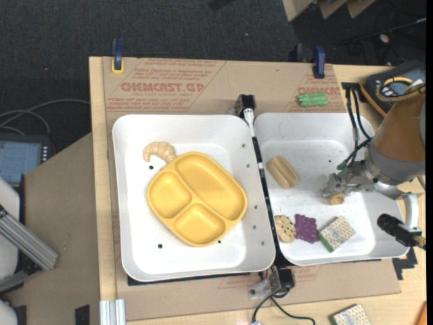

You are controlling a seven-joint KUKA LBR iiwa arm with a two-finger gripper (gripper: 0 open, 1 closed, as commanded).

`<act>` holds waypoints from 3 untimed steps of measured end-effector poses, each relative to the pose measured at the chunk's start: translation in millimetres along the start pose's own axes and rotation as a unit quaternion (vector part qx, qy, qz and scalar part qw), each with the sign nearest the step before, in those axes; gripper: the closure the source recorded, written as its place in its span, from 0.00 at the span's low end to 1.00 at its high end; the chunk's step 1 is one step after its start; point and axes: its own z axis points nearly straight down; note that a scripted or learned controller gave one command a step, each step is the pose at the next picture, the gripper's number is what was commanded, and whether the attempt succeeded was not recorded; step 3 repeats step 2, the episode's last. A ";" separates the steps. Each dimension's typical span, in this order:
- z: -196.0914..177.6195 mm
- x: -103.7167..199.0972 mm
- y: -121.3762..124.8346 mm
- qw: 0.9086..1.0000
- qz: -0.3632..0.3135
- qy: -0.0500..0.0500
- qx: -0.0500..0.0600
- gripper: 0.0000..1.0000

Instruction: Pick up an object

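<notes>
On the bench, the right bin (379,249) is hosting the gripper (336,189), spread unclear, hovering at a small tan piece (336,198); judging grasp step pending, closing needed next.

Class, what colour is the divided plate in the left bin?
Yellow. The divided plate shows best in the camera view, lying in the left bin.

We see the bench (203,80) bearing two white bins (135,249) left of the jaws, a green object (312,100) beyond them.
</notes>
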 end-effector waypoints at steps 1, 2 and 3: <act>11.1 86.7 22.6 1.000 -0.005 0.002 0.000 1.00; -96.8 143.7 60.2 1.000 -0.005 0.001 -0.007 1.00; -96.8 143.7 60.2 1.000 -0.005 0.001 -0.007 1.00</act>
